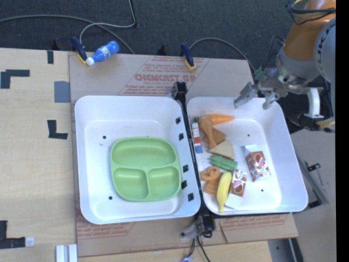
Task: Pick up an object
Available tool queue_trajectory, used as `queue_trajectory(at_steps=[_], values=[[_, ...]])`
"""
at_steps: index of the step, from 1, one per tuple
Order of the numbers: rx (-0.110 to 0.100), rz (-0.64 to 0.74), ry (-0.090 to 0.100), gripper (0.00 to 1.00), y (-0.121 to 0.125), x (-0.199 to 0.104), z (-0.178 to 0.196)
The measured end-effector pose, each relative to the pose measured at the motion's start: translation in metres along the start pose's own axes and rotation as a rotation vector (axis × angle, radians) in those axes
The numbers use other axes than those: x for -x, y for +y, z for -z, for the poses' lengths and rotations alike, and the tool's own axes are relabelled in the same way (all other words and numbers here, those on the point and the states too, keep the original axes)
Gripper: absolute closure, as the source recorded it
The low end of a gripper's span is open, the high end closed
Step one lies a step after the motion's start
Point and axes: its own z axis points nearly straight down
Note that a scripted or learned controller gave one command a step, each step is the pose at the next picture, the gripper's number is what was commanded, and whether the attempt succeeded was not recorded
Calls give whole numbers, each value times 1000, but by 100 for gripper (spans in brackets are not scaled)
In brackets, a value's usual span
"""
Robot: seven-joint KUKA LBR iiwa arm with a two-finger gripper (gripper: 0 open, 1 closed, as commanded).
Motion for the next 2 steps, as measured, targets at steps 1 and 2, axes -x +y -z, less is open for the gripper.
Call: queue_trajectory(at_steps=[1, 2], values=[[-3, -1, -1, 0, -2, -65, -127], [-15, 2, 2, 0, 12, -53, -136]])
